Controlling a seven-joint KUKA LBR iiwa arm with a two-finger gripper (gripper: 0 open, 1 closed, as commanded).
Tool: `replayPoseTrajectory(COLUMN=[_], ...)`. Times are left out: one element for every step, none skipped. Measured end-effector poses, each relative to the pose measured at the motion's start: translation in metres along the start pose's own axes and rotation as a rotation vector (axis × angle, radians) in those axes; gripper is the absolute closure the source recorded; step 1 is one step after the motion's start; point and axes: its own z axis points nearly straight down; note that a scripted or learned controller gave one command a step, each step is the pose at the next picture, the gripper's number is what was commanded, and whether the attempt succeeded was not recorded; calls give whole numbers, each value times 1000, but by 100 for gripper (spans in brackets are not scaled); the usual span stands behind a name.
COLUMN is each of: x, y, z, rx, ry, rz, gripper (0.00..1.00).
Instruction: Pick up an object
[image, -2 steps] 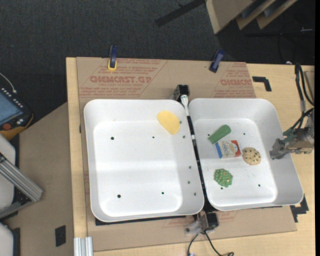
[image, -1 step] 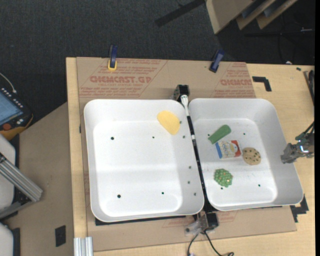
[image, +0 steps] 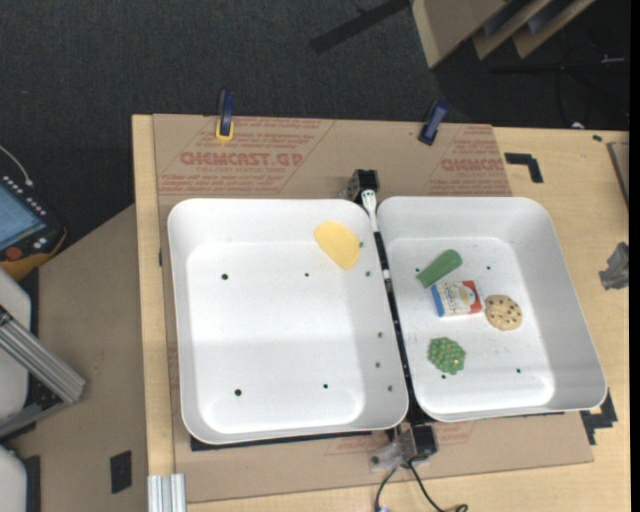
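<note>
Two shallow white plastic bins sit side by side on a brown cardboard-covered surface (image: 300, 140) printed with red lettering. The left bin (image: 200, 400) holds a single thing: a pale yellow rounded piece (image: 338, 243) lying against its upper right corner, close to the divide between the bins. The rest of that bin's floor shows just a few small dark dots.

The right bin (image: 560, 260) holds four small things grouped in its left and middle part. A green oblong block (image: 440, 268) lies tilted, its upper end pointing up and right. Just below it, and touching or nearly touching it, is a small white box with red and blue print (image: 457, 298). Just beside that box on the right lies a round tan cookie with dark chips (image: 503, 313). Below the box, apart from it, sits a bumpy green round lump (image: 446, 355). None of these is lifted; all rest on the bin floor.

Two blue clamps (image: 225, 105) grip the far edge of the cardboard, one to the left and one (image: 433, 120) farther right. At the right edge of the view, level with the upper part of the right bin, a small grey part (image: 617, 268) juts in; whether it belongs to the hand cannot be told, nor can the hand's state.
</note>
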Motion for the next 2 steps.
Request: replayPoseTrajectory(x=[13,32], y=[1,-3], z=[-107,22], rx=[-2,25], ry=[0,11], rz=[-1,2], gripper=[100,100])
